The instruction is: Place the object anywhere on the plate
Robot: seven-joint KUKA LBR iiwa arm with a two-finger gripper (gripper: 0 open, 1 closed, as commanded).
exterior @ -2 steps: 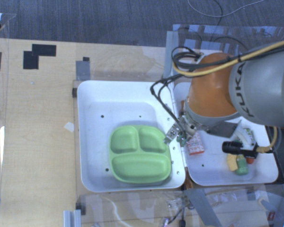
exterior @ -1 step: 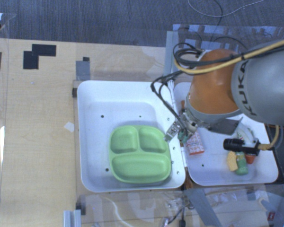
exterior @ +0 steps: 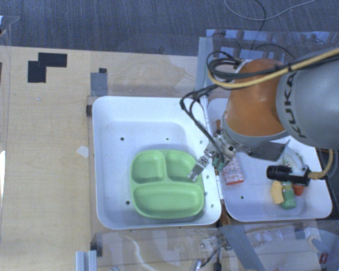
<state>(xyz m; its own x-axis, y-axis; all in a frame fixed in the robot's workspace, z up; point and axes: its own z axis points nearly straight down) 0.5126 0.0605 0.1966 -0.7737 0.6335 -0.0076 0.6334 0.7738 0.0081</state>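
Over the plate's [exterior: 166, 184] right rim, gripper [exterior: 195, 173], finger state unclear.

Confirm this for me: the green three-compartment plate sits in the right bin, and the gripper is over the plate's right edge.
Not quite. The camera view shows the green plate in the left bin, not the right bin. The rest holds: it has three compartments, and the gripper is over its right edge.

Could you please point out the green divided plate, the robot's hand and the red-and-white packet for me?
green divided plate [exterior: 166, 199]: camera view, floor of its large front compartment.
hand [exterior: 196, 172]: camera view, tip of the fingers over the plate's right compartment.
red-and-white packet [exterior: 233, 173]: camera view, middle of its face.
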